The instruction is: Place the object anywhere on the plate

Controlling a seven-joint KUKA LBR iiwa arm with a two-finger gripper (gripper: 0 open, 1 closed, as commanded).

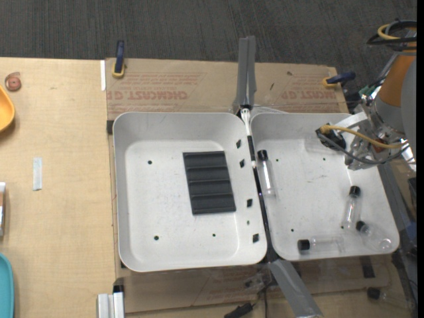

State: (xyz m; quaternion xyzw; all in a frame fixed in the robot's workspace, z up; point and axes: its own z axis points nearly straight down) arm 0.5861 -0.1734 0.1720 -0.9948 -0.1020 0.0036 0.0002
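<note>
Gripper (pixel 356 152) hangs over the far right side of the right bin (pixel 301 204), can't tell if it's open or closed. The nearest clear tube (pixel 350 209) lies just camera-side of it, long axis running roughly near-to-far. The black ribbed plate (pixel 209 182) sits well apart in the left bin (pixel 142 204), so probably a long carry left

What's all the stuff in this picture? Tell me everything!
bins: two, white, side by side on the bench
ribbed plate: one, black, middle of the left bin
capped tubes: about four, clear with black caps, scattered in the right bin
clamps: two, blue, on the cardboard's far edge
cardboard sheet: one, brown, under the bins
arm: one, grey and orange, right side
gripper: one, over the right bin's far right corner
</note>
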